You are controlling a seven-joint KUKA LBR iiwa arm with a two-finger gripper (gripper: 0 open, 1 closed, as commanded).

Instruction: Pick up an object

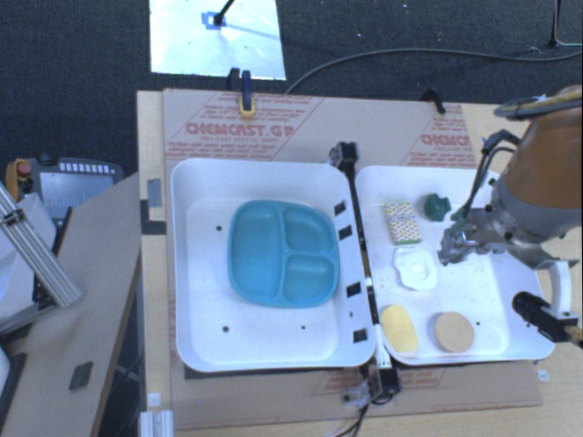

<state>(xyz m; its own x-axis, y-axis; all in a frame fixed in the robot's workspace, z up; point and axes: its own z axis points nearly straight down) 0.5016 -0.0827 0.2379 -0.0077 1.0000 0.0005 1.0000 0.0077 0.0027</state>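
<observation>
Lying nearest the camera, a yellow oval piece (398,328) and a round tan disc (454,331) are sitting at the front of the right bin (524,340), below the end effector (453,247) and apart from each other. That end effector is hanging low over the same bin, dark and blurred against the white floor, so whether it is wide or narrow I cannot tell, and nothing is showing between its tips. Above it the grey arm (542,176) with its orange band is being cut off at the frame's right side.

Just left of and below the end effector, a flat white fried-egg-like toy (415,269) is lying, pale on pale and hard to outline. Up and left of the end effector, a small cream speckled block (402,222) is resting, and a dark green lump (436,207) is sitting just beside that block, its shape too small to name.

Well to the left, past the black divider clips, a blue sectioned plate (281,252) is lying flat in the left bin (196,189). Both bins are resting on a cardboard-covered table (301,121).
</observation>
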